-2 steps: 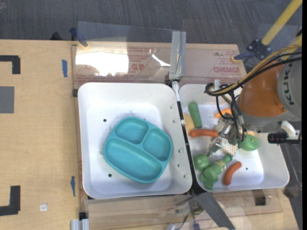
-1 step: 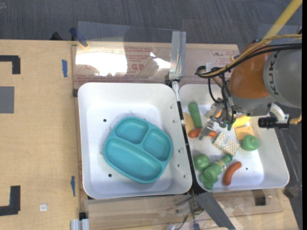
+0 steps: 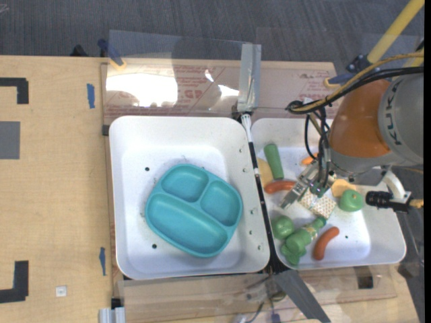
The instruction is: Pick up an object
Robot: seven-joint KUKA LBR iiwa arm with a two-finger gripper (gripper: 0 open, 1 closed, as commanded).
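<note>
My gripper (image 3: 305,190) hangs low in the right bin (image 3: 384,247), under the grey arm with its orange band (image 3: 360,123). It looks open, and I see nothing held between its fingers. One metal finger (image 3: 294,195) points down-left toward a red-orange sausage (image 3: 279,187). A patterned cracker-like piece (image 3: 322,206) lies just right of the gripper, with a green apple (image 3: 350,200) beyond it. A green cucumber (image 3: 273,159) lies at the back left of the bin. Two green vegetable pieces (image 3: 283,227) (image 3: 295,245) and a second red sausage (image 3: 325,241) lie at the front.
The left bin (image 3: 128,147) holds a teal divided plate (image 3: 194,209). A dark divider (image 3: 254,180) runs between the two bins. Black cables (image 3: 316,123) loop off the arm over the right bin's back edge. A clear plastic sheet (image 3: 182,73) stands behind the bins.
</note>
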